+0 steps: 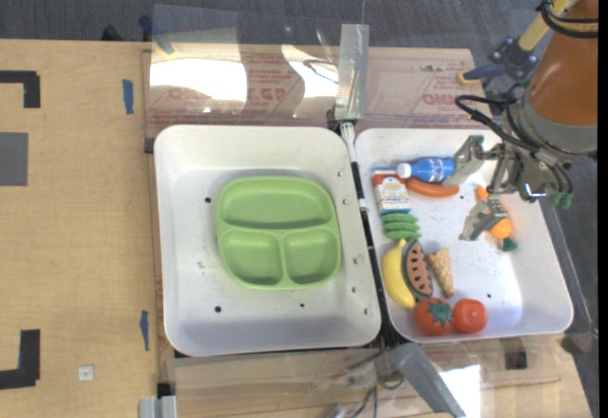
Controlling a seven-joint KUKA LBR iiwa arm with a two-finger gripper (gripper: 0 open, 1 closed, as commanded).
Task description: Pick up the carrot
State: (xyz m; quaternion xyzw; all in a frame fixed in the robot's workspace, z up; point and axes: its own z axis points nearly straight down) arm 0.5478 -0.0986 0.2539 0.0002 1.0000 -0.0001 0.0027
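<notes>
A small orange carrot (501, 228) with a green tip lies at the right bin's (546, 307) far side, just beside the end effector (486, 213), whose metal fingers stand spread; glossy plastic play foods crowd the bin's left.

Arm extended in from the right; end effector (490, 205) angled down-left, fingers (475, 221) seen spread apart.

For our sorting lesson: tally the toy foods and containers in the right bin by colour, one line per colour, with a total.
Orange, carrot: 1
Blue, bottle: 1
Red, sausage, strawberry, tomato, carton, watermelon slice: 5
Green, pea pod: 1
Yellow, banana: 1
Tan, cone: 1
Total: 10
</notes>
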